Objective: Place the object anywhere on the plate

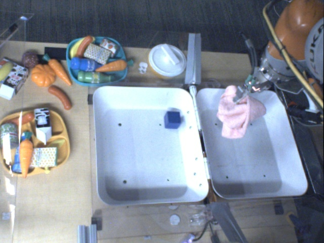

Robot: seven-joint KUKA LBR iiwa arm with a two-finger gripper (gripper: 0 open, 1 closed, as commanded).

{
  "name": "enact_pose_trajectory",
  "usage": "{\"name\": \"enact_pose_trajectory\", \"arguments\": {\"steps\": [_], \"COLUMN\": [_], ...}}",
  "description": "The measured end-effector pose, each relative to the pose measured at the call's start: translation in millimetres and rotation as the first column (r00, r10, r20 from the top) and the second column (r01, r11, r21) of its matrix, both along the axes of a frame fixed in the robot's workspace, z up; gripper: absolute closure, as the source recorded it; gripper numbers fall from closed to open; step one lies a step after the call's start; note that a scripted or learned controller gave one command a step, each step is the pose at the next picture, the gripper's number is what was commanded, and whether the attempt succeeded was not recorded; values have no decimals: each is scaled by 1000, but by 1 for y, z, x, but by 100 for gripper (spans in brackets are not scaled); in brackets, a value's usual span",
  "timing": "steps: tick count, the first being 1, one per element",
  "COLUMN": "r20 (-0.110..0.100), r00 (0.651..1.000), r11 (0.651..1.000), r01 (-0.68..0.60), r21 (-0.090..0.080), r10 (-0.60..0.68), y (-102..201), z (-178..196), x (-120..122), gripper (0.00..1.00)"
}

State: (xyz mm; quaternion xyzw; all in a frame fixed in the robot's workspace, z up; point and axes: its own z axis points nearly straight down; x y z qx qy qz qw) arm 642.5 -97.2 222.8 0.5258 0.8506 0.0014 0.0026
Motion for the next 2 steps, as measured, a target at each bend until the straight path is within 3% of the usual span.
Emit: {"name": "enact_pose_trajectory", "arguments": {"steps": [1, 2], "r20": [-1, 0], "r00": [1000, 919], "r11": [1000, 919], "r01": [-4, -395], "r21": [0, -1], "r10": [4, 395], "y": [1, 55], "z": [2, 13], "x": [2, 5], "gripper": [100, 100]}}
